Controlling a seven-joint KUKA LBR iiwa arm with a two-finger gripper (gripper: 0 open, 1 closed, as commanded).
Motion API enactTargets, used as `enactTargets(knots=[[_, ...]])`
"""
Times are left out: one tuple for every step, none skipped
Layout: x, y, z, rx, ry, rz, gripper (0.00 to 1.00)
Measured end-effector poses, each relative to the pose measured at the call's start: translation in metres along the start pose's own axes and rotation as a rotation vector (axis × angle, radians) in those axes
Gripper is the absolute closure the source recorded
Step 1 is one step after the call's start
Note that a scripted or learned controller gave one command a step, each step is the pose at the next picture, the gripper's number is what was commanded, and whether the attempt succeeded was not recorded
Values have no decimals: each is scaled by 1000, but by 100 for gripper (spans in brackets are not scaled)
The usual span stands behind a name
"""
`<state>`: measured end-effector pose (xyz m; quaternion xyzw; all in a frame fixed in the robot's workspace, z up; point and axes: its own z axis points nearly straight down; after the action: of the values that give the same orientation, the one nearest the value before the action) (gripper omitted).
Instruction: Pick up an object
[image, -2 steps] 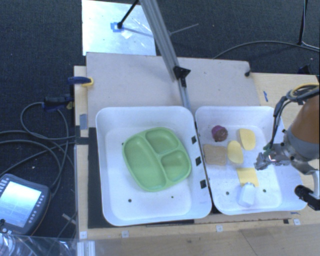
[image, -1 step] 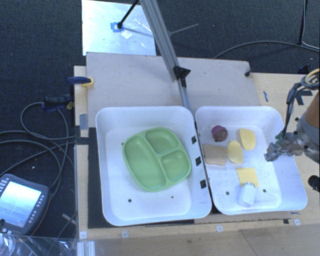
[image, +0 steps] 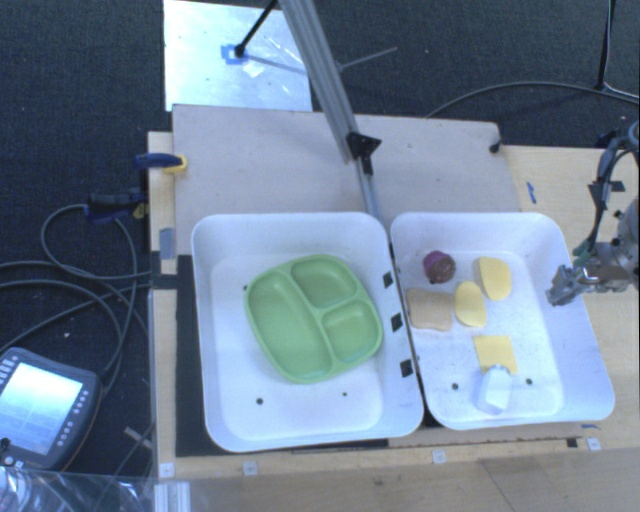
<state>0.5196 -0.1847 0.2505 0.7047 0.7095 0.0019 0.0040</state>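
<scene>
The right bin (image: 560, 400) holds a dark purple round fruit (image: 438, 266), a tan bread slice (image: 431, 309), two yellow pieces (image: 492, 277) (image: 471, 304), a flat yellow square (image: 495, 351) and a small white object (image: 493, 390). My gripper (image: 562, 288) hangs over the right rim of that bin, to the right of all these items and apart from them. Nothing shows between its fingers.
The left bin (image: 225, 400) carries a green divided plate (image: 314, 317). A grey pole (image: 330, 90) slants from the top down to the gap between the bins. Cables and a teach pendant (image: 40, 405) lie on the floor at left.
</scene>
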Motion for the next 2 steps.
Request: enactTargets(knots=[[58, 24, 6, 4, 4, -5, 100], [113, 42, 18, 6, 5, -4, 100]])
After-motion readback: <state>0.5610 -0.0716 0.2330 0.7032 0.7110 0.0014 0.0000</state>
